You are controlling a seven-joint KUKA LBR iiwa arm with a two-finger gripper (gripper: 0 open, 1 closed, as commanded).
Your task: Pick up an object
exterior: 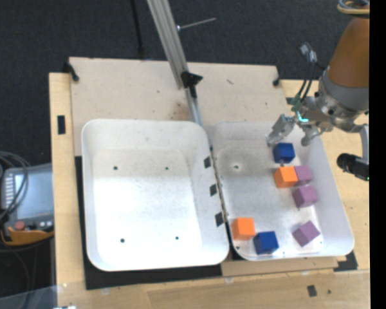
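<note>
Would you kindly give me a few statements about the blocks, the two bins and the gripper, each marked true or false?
1. All the blocks lie in the right bin. True.
2. There are two blue blocks, one near the gripper and one at the bin's near edge. True.
3. The gripper hangs over the left bin. False: it is over the right bin's far end, above the blue block.
4. There are four orange blocks. False: two, one mid-bin and one near the front.
5. Three purple blocks are present. True.
</note>
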